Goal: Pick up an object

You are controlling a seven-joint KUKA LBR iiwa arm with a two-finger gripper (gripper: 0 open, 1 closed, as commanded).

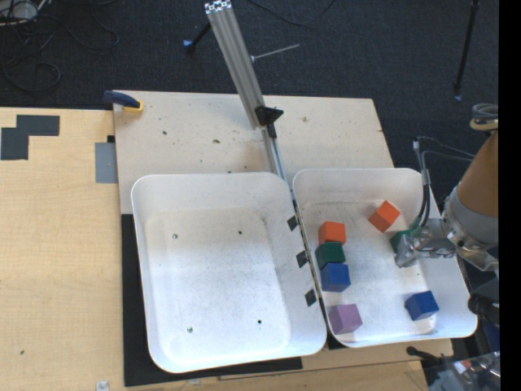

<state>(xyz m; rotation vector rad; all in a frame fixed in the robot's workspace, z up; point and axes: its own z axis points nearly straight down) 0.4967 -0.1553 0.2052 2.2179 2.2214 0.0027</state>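
Purple cube (344, 317) sits at near edge of right bin (358, 187), down and left of gripper (404, 251). Blue cube (422, 305) just below gripper, near bin's front-right corner, not touching it. From my feed gripper is low over right bin's right side, arm (480, 202) coming in from right edge. Can't tell if gripper is apart or together, res too coarse, and nothing visible between the tips. Small dark green bit right at gripper, can't tell if it's an obj or part of the tool. Orange cube (384, 215) just above-left of gripper, close but apart. Further left: column of 3 along bin divider, orange-red cube (331, 232) on top, green cube (330, 254) mid, 2nd blue cube (334, 276) below, each touching the next. Left bin (163, 194) well left of gripper. Both bins on pale worktop (195, 129).
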